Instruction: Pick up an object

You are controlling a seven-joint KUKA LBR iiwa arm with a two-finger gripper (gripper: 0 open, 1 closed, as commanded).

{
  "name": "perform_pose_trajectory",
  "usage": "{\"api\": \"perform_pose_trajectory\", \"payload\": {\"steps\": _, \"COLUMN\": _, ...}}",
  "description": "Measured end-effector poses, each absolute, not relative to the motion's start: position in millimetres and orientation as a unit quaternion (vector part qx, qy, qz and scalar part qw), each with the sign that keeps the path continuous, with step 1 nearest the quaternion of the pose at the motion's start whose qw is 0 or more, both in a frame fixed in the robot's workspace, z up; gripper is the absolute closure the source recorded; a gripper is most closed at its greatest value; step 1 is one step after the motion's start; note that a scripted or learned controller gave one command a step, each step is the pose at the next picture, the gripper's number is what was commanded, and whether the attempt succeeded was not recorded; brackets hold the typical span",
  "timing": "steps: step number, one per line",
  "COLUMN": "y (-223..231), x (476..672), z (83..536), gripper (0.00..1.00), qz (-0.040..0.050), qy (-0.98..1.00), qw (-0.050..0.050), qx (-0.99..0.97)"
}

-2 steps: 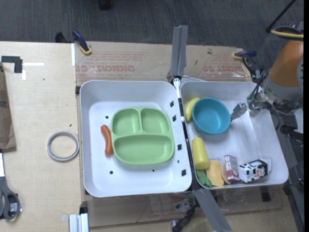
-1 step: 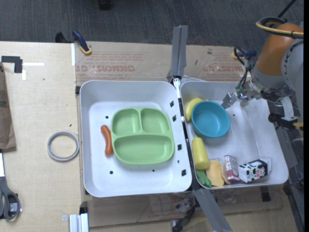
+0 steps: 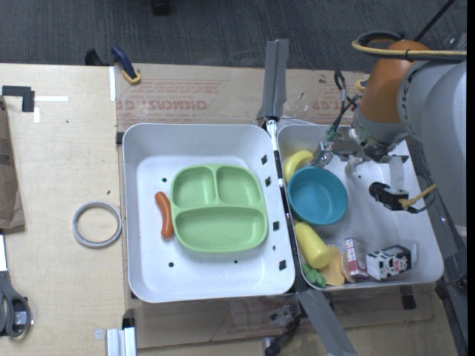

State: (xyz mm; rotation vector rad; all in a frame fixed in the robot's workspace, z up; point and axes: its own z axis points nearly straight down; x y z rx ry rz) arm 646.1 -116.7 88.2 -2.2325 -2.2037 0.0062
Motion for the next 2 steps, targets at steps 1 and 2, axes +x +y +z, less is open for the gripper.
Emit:
{"api": "perform_pose_trajectory", "payload": {"steps": 1, "y": -102.7, "x": 657.9, "z": 92.1, "gripper": 0.00, "qz": 0.0035, "qy": -0.754, "qw": 0.000, "qx": -0.656}}
{"api": "perform_pose_trajectory", "payload": {"steps": 2, "y": -96.6, "x": 643.5, "z": 89.3, "gripper": 0.00, "qz": 0.0011, "qy": -0.816, "qw": 0.001, "qx": -0.578}}
